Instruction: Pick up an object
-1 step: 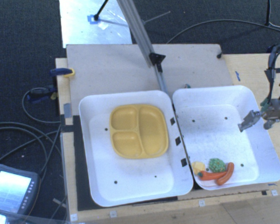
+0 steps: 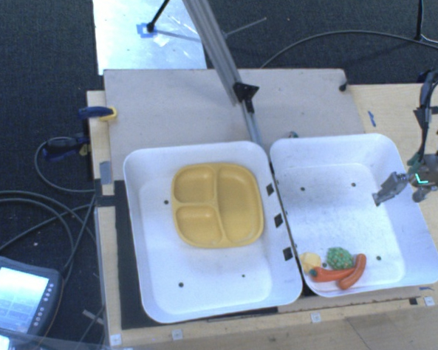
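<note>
Bench [image 2: 303, 102] of pale board carries two shallow white plastic bins side by side. Inside the left bin [image 2: 155, 285] lies a yellow plastic plate with three compartments [image 2: 218, 205], sitting flat and a little towards the far side of the bin floor. The right bin [image 2: 402, 266] holds a small cluster of toy food in its near left corner: a pale yellow piece [image 2: 310, 260] closest to the dividing wall, a green bumpy broccoli-like piece [image 2: 339, 257] just beside it, an orange carrot-shaped piece [image 2: 325, 274] lying in front of those two, and a reddish-brown sausage-shaped piece [image 2: 355, 270] curving round the right side of the green one. These pieces touch or nearly touch one another.

At the right edge of the view, the grey arm's two-finger gripper [image 2: 392, 187] reaches in over the right bin's far right side, well apart from the toy food cluster. Nothing can be seen between the jaws, and whether they are spread or closed cannot be told at this size and angle.

A grey metal pole [image 2: 217, 45] slants across the far part of the bench. On the dark floor to the left, a handheld control pendant with a lit screen [image 2: 19, 294] lies among black cables [image 2: 58, 210].
</note>
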Robot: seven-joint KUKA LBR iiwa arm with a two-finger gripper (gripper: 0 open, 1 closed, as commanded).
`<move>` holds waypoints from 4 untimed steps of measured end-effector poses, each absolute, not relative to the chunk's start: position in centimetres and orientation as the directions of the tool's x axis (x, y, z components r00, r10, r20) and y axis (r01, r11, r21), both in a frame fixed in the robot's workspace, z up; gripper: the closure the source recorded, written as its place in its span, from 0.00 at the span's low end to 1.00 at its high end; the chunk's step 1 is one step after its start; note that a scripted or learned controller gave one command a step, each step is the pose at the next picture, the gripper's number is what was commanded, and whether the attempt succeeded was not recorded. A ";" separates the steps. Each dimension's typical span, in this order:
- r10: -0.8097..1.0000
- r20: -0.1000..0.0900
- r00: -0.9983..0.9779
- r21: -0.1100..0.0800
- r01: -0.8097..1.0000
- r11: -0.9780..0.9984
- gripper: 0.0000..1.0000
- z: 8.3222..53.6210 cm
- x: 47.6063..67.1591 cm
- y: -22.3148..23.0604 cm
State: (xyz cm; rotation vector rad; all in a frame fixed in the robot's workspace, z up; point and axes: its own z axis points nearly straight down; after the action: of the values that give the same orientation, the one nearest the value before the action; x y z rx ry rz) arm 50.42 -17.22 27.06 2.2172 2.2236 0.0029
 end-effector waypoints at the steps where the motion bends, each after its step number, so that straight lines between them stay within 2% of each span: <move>1: 1.000 0.000 0.000 -0.002 1.000 0.000 0.00 22.0 49.5 -17.4; 2: 1.000 0.002 0.000 -0.005 1.000 0.000 0.00 15.7 49.2 -17.4; 3: 1.000 0.002 0.000 -0.004 1.000 0.000 0.00 11.4 48.7 -17.3; 4: 1.000 0.000 -0.001 0.004 1.000 0.001 1.00 12.7 48.9 -17.4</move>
State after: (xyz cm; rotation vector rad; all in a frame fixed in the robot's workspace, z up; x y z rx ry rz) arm 48.90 -17.39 12.74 2.2186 2.2198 0.0039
